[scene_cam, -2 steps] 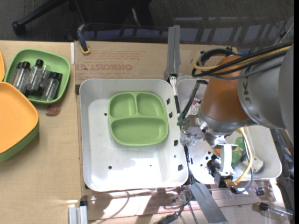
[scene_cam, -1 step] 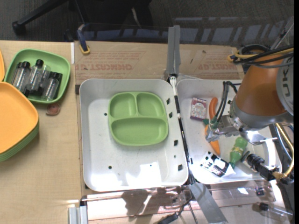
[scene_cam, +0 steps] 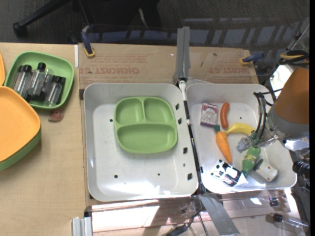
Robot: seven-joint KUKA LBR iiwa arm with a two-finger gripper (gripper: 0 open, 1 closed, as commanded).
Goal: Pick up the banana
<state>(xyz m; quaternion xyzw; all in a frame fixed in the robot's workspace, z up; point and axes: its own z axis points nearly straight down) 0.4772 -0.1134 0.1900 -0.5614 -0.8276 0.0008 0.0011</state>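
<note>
The yellow banana [scene_cam: 239, 129] lies curved in the right bin [scene_cam: 197, 132], between a red-orange sausage [scene_cam: 225, 115] and the arm. My gripper [scene_cam: 249, 142] hangs low in that bin, just below and right of the banana's right end, above a green bottle [scene_cam: 250, 159]. From this view I cannot judge whether it touches the banana. The arm's grey wrist and orange band [scene_cam: 297, 95] cover the bin's right side.
The right bin also holds a small pink box [scene_cam: 209, 114], an orange carrot [scene_cam: 224, 147], a black-and-white packet [scene_cam: 227, 173] and a white cup [scene_cam: 266, 172]. A green divided plate [scene_cam: 145, 124] sits in the left bin [scene_cam: 93, 146]. Orange plates and a green tray of vials stand at far left.
</note>
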